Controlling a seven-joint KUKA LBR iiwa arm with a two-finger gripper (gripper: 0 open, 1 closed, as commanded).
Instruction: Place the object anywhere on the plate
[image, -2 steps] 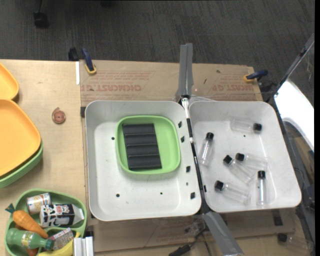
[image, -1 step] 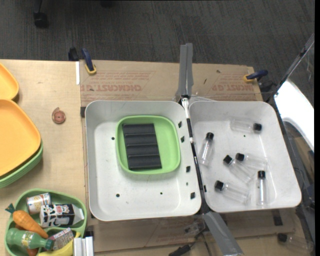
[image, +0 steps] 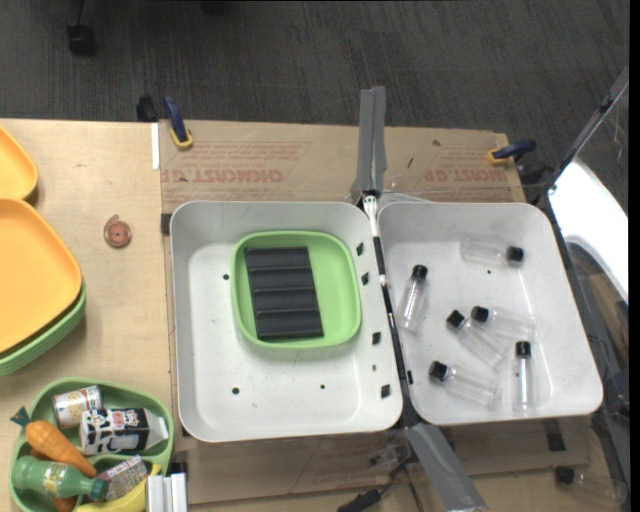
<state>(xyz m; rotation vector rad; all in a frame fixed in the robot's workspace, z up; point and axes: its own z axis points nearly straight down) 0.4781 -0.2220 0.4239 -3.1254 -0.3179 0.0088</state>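
Clear vials (image: 470, 335) with black caps lie scattered in right bin (image: 570, 300), axes mixed, one near-upright in frame. Green plate (image: 345, 290) sits mid-frame in left bin (image: 200, 330), directly left across the divider. Tool state: cannot tell

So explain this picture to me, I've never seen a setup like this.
One camera looks down at a slant on a bench with two shallow white bins side by side. The left bin holds a green plate with a dark ribbed insert. The right bin holds six clear vials with black caps, lying scattered. A robot arm is meant to carry one onto the plate; none is there yet. Left of the bins sit orange plates and a bowl of toy food.
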